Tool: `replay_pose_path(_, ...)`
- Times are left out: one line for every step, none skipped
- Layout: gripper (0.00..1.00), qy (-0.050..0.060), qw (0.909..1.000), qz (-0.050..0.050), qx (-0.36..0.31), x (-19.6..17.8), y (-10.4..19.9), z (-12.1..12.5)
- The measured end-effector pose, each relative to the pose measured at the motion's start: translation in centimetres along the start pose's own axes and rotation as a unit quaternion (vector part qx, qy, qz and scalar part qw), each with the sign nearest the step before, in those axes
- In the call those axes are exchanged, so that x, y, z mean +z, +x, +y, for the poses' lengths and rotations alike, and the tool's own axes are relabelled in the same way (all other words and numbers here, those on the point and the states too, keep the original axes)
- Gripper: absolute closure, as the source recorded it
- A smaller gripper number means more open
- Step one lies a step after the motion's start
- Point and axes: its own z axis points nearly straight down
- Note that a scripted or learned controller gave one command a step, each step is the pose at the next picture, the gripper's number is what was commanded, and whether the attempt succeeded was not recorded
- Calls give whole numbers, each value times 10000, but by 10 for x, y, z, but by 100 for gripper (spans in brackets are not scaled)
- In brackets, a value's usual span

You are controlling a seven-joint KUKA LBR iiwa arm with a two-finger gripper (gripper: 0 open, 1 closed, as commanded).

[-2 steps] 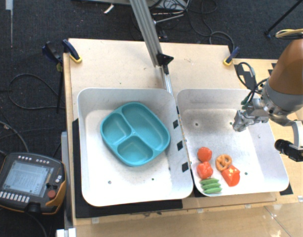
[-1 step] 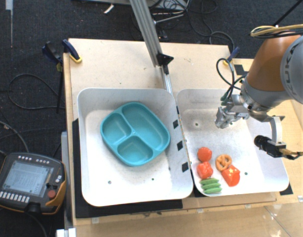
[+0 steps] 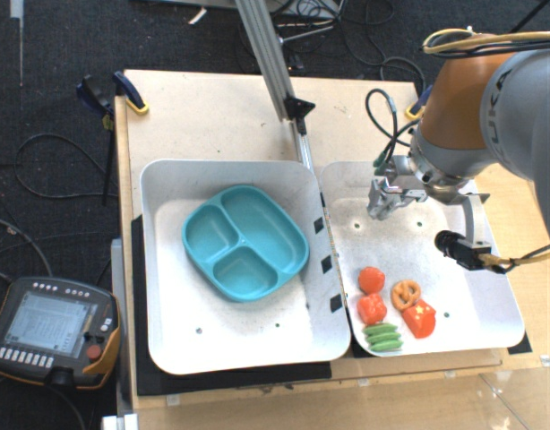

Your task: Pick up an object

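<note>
The counter carries two shallow white bins side by side, and the right bin serves as the landmark here. The arm, grey with an orange band, reaches in over that bin's far right corner. Its gripper hangs above the far left part of the bin floor, near the divide between the two bins. Whether the jaws stand wide or narrow cannot be told from this slanted angle; nothing shows between them.

The small food toys lie in a cluster at the near left part of the right bin, well apart from the gripper. A red tomato lies farthest from the near rim. Just nearer sits a red strawberry, close beside the tomato. A brown pretzel lies to the right of those two, and a red pepper piece touches or nearly touches the pretzel on its near side. A green pea pod lies closest to the near rim, just below the strawberry.

A black cable fitting hangs over the middle right of the bin.

The left bin, touching the right bin's left edge, holds a teal divided plate with three compartments.
</note>
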Motion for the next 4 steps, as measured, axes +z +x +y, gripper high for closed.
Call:
replay_pose_path(100,5,10000,1,-3,5,50,19)
replay_pose_path(100,-6,10000,5,0,-9,103,44)
replay_pose_path(100,-3,10000,5,-1,-25,155,65)
replay_pose_path(0,13,10000,-10,24,-24,151,64)
